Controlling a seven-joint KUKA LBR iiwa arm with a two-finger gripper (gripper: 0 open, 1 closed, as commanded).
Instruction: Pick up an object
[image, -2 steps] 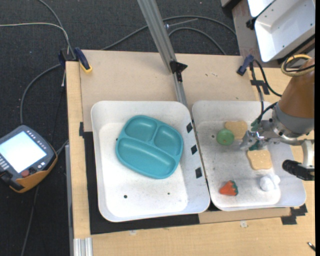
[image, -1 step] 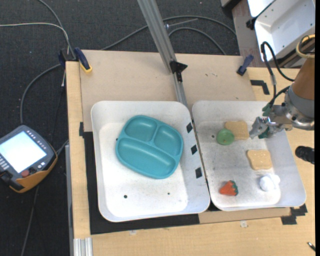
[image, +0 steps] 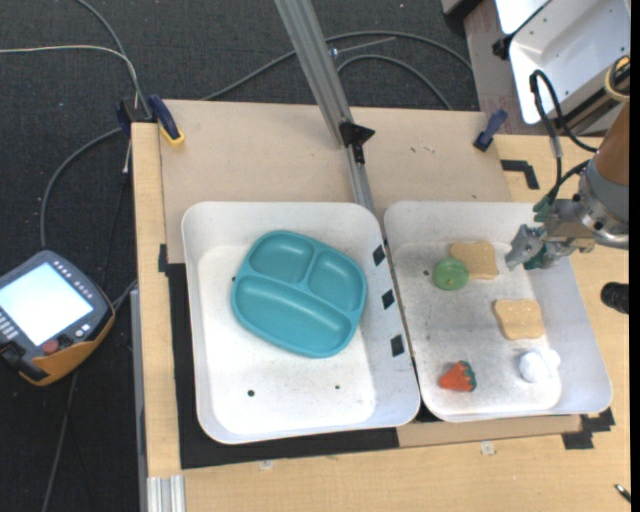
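Observation:
In the right bin (image: 585, 350) lie a green ball (image: 450, 274), a tan bread-like piece (image: 474, 259) beside it, a second tan piece (image: 519, 319), a red strawberry-like toy (image: 457, 376) and a small white object (image: 534, 366). My gripper (image: 530, 250) hangs over the bin's upper right part, just right of the first tan piece and above the second. Nothing shows between its fingers.
The left bin (image: 215, 390) holds a teal divided plate (image: 298, 291). A metal pole (image: 320, 70) slants down to the gap between the bins. A handheld screen unit (image: 45, 315) lies on the floor at left. Blue clamps (image: 166, 120) grip the board's far corners.

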